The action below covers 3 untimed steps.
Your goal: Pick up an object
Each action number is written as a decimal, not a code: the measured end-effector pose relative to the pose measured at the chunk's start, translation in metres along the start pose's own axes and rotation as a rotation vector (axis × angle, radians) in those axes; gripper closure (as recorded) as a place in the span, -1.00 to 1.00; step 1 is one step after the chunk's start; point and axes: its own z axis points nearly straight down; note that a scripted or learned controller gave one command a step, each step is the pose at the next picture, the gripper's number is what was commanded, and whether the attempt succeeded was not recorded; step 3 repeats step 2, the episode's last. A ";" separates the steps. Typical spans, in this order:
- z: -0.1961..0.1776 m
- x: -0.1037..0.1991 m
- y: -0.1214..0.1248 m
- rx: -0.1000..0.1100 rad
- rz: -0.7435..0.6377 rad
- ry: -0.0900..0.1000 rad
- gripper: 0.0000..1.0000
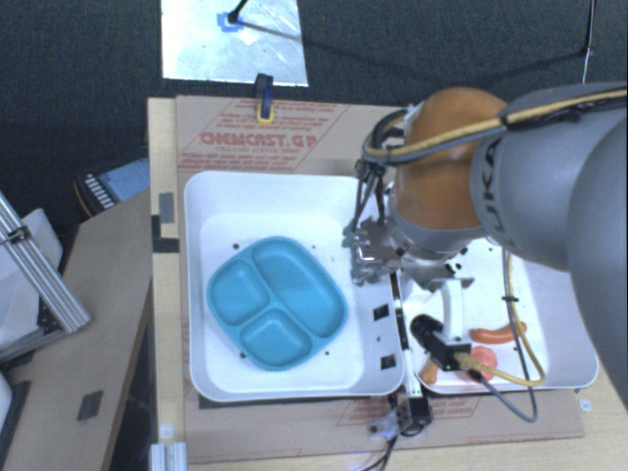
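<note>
Nearest the camera, a knot of cables [400, 418] hangs over the front edge of the surface [167, 341], which is covered by a brown cardboard sheet [285, 137]. Just behind it, the two white bins sit side by side and touching. In the front part of the right bin [574, 369] lies a long orange object [493, 336] shaped like a sausage. A smaller pink item [485, 360] lies just in front of it, partly crossed by a yellow cable. The left bin [294, 199] holds a blue divided plate [278, 302], flat on the floor of the bin with its three compartments facing up. The grey arm [559, 175] reaches in from the right over the right bin, its orange band [446, 170] above the wrist. The gripper [439, 285] points down near the wall shared by the bins, behind the orange object and apart from it. The wrist hides it too much to tell whether it is wide or narrow, and nothing can be seen held in it. Further back, the cardboard carries red printed lettering and a yellow-and-black clamp [263, 99] at its far edge. Beyond it, a shiny square sheet [235, 32] lies on the dark floor.
</note>
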 end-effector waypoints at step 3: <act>0.000 0.012 -0.010 -0.001 0.002 0.000 -1.00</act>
